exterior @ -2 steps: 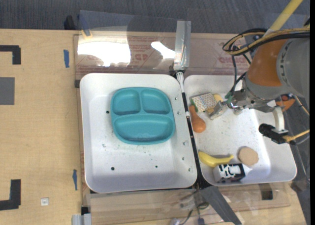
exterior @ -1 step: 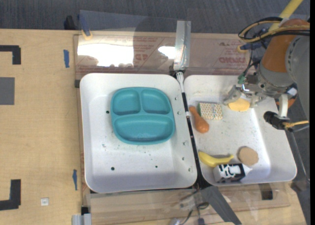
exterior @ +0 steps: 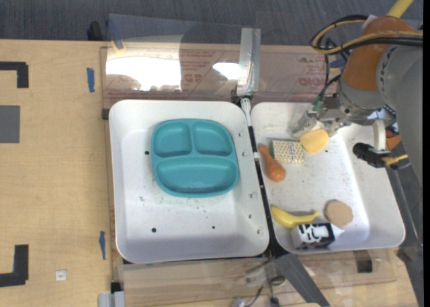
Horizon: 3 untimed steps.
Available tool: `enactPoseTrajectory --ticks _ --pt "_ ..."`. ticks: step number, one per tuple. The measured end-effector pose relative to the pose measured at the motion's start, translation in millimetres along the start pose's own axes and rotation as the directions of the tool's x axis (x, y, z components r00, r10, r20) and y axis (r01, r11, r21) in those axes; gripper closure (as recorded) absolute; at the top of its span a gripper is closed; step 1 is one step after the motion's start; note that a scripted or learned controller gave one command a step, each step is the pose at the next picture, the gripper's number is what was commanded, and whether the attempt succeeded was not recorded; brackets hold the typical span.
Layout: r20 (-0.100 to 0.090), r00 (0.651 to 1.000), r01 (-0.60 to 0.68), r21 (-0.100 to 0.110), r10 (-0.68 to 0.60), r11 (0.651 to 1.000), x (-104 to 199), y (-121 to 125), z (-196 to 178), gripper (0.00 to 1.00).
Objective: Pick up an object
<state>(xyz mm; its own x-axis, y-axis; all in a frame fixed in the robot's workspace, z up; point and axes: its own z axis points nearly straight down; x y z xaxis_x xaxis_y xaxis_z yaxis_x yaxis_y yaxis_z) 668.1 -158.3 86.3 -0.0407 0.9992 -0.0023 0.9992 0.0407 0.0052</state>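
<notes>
Touching the claw [exterior: 308, 121], a yellow lemon [exterior: 314, 141].

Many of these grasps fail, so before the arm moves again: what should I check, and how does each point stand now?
1. Gripper is over the right bin: ok.
2. Yellow round object lies right by the gripper: ok.
3. Object seen between the fingers: cannot tell.
4. Sponge and carrot crowd the target: not ok.
5. Teal tray sits flat in the left bin: ok.

Faint red print on cardboard sheet [exterior: 201, 70], not readable.
</notes>
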Motion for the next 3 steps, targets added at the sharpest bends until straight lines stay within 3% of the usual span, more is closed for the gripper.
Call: enactPoseTrajectory --ticks 1,2,3 --pt "-0.002 0.999 0.034 0.004 -0.034 0.999 1 -48 0 0.00" --pt "-0.010 0.921 0.391 0.010 -0.391 0.920 -23 -5 0 0.00" --pt "-0.004 0.998 0.065 0.005 -0.065 0.998 8 -45 -12 0.00"
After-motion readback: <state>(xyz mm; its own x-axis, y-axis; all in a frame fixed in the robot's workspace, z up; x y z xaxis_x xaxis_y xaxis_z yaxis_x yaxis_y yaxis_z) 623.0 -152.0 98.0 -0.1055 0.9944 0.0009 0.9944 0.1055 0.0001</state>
